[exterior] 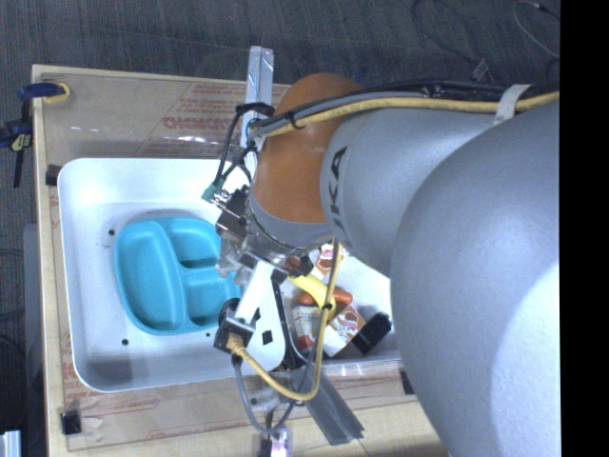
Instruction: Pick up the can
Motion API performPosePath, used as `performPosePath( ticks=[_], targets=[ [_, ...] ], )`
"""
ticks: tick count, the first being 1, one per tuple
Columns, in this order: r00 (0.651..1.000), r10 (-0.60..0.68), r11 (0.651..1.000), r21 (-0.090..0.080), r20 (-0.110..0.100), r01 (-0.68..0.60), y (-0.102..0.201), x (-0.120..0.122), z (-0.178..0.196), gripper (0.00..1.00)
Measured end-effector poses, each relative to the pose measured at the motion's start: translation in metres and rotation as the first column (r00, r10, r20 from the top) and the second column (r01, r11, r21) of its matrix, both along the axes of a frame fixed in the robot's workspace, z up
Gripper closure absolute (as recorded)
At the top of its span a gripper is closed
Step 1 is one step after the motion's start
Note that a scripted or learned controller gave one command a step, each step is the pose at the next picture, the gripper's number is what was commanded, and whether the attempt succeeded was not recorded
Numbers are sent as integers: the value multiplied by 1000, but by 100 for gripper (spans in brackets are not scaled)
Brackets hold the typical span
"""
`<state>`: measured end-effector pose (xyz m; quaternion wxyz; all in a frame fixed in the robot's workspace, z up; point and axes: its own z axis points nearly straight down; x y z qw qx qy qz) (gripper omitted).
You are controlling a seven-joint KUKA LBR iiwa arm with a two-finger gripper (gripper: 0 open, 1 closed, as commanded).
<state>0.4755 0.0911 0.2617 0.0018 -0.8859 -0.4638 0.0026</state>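
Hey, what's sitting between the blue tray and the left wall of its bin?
Nothing. In the camera view, only bare white floor runs between the tray and the bin's left wall.

Arm (457, 255): large, smooth, rounded grey housings. Orange band (295, 160) above the wrist, domed and glossy. Dark lettering "KA" (335, 184) on the grey shell beside the band. Cable bundle (409, 98), black and yellow, runs along the top; pale strap (511, 98) wraps it.
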Motion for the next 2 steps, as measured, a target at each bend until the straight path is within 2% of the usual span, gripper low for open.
performPosePath(
  ticks=[1,2],
  targets=[
    [1000,-4,1000,-1,-1,4,-49,1,-52,100],
    [1000,8,1000,0,-1,-8,62,0,-29,100]
  ],
)
